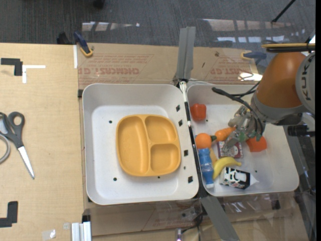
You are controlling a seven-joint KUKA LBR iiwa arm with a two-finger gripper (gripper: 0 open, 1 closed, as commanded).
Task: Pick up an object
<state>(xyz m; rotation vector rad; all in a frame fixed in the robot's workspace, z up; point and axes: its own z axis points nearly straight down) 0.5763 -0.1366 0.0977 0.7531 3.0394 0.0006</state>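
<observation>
Two white bins: the left bin [95, 149] holds one yellow divided plate [148, 144], with bare floor around it. The gripper [235, 139] hangs in the right bin [286, 179]; whether its jaws are spread or pressed together, I cannot tell. Left of them lie one blue bottle [205, 167], one orange [203, 140]; below, one banana [224, 164]; right, one red piece [257, 143].
</observation>
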